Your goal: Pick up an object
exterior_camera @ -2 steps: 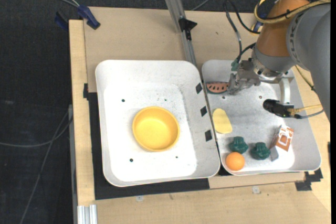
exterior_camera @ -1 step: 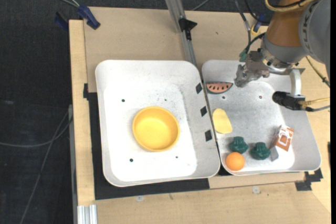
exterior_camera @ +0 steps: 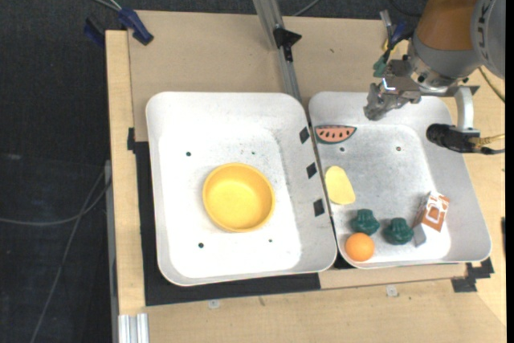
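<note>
- While the arm sits at the back, the front of the right bin (exterior_camera: pixel 462 249) has an orange ball (exterior_camera: pixel 360 247), two dark green toys (exterior_camera: pixel 365 221) (exterior_camera: pixel 397 231) beside it, and a small orange-and-white carton (exterior_camera: pixel 434 212) tilted near the right wall.
- Bit further back, a pale yellow piece (exterior_camera: pixel 340 185) lies flat near the divider.
- Left bin (exterior_camera: pixel 173 253) has a yellow bowl (exterior_camera: pixel 237 196) sitting upright around its middle.
- Watermelon slice toy (exterior_camera: pixel 335 133) lies at the right bin's far left corner.
- Pincer (exterior_camera: pixel 379 109) hangs over that bin's back edge, nothing in it; can't tell how wide it's set.
</note>
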Controlling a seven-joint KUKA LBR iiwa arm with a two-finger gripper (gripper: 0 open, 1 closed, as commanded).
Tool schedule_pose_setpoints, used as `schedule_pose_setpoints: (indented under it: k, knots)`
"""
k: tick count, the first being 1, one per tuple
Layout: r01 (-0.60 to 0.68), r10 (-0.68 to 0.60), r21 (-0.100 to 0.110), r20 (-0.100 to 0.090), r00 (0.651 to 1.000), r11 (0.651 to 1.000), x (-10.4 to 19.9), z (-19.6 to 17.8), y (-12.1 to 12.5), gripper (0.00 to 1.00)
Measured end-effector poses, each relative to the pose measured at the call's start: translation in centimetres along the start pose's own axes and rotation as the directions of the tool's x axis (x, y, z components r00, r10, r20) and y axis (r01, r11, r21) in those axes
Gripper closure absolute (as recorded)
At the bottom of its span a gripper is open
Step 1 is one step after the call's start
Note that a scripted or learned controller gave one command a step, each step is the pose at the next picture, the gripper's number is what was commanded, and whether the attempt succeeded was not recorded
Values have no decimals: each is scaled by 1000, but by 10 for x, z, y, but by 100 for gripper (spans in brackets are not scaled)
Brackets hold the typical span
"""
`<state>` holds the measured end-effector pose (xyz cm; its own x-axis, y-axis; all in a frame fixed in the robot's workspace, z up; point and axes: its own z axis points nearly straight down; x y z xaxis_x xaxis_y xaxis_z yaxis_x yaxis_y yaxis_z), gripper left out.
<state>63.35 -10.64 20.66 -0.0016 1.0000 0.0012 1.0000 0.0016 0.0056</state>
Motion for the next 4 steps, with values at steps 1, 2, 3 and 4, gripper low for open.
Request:
schedule_pose_setpoints:
  k: [1,2,3,4]
  knots:
    - [0,0,-3,0,1000,1000,1,-57,2,100]
    - [2,-2,17,-4,1000,1000,47,-45,-13,100]
    - [3,-3,19,-4,1000,1000,102,-34,-23,100]
    - [4,-4,21,-5,1000,1000,148,-41,-42,100]
